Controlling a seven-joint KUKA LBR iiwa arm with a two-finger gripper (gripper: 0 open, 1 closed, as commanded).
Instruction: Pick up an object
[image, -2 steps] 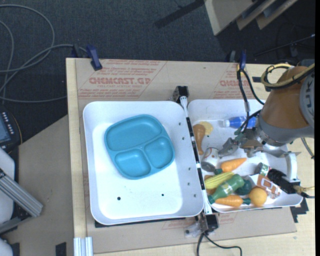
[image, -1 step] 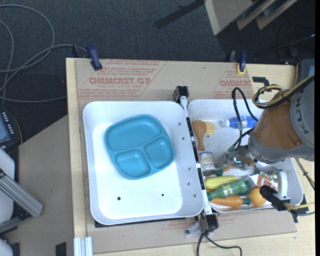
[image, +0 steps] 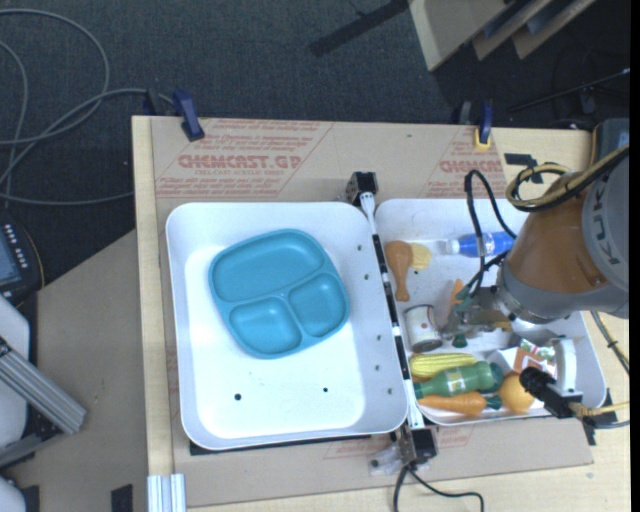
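Plastic toy food crowds the right bin (image: 590, 372): a corn cob (image: 443, 362), a green bottle (image: 470, 379), a carrot (image: 455, 404) and an orange (image: 516, 396) lie packed along its near wall, with a wooden spoon (image: 400, 265) and a blue-capped bottle (image: 480, 243) farther back and a small can (image: 418, 325) by the left wall. The left bin (image: 190, 300) holds a blue tray (image: 278, 292). The claw (image: 470, 322) hangs low over the middle of the right bin, just beside the can and above the corn; the wrist hides its tips, so whether they are apart or together I cannot tell, and nothing shows between them.

All of this looks light, hollow and stiff, with smooth, slippery skins. Round bodies like the corn and green bottle would likely roll or squirt out unless gripped across the narrow width at mid-length. Their neighbours touch them, leaving little room for fingers. The can, standing more apart, seems the easier hold, taken across its sides.
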